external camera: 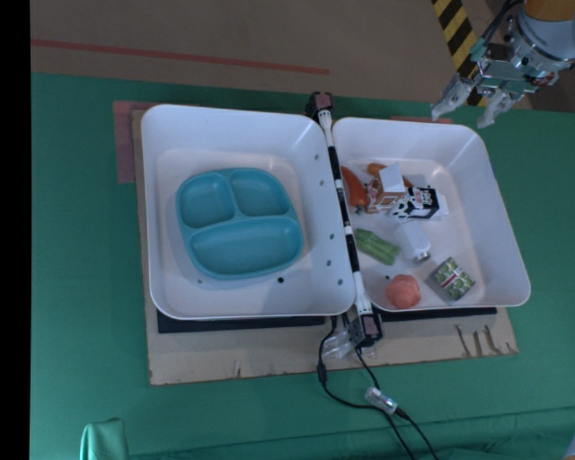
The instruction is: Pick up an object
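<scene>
While the arm (539, 27) hangs beyond the right bin (499, 216), its jaws gape, grasping nothing.

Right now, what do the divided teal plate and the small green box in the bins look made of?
The teal plate looks like moulded plastic: uniform colour, soft sheen, rounded compartment ridges. The green box looks like printed cardboard, with flat faces, sharp edges and graphics, though it could be a plastic toy.

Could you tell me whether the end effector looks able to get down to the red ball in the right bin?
Probably yes: the red ball lies by itself with open floor around it, and the end effector, open, hovers beyond the far rim of the right bin.
</scene>
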Available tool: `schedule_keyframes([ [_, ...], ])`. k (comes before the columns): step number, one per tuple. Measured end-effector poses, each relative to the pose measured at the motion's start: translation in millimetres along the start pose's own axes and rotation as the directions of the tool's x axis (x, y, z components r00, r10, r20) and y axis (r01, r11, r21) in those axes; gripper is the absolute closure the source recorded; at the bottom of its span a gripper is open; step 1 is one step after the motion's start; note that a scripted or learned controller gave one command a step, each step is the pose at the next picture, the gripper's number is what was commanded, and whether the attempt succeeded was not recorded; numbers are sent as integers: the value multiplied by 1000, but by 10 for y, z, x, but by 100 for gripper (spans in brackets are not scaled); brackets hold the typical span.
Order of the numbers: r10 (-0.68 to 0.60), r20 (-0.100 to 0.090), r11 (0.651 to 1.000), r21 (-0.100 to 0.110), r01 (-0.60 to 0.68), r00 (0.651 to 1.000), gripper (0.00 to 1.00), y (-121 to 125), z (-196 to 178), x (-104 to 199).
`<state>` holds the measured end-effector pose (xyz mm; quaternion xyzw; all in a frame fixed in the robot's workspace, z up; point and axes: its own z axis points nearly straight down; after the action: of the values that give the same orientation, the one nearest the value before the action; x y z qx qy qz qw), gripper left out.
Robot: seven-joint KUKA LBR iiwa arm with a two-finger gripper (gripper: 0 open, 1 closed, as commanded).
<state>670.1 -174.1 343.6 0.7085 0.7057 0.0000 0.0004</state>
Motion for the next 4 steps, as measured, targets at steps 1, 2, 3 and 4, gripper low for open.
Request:
schedule_keyframes([
  [1,-2,2,1000,1,2,1000,0,271,940,-125],
  [2,-1,4,1000,8,1,1000,0,276,1381,-52],
  [3,-1,-6,1000,8,1,1000,100,294,1266,-16],
  [4,-1,-5,1000,9,1,1000,0,292,1266,-25],
])
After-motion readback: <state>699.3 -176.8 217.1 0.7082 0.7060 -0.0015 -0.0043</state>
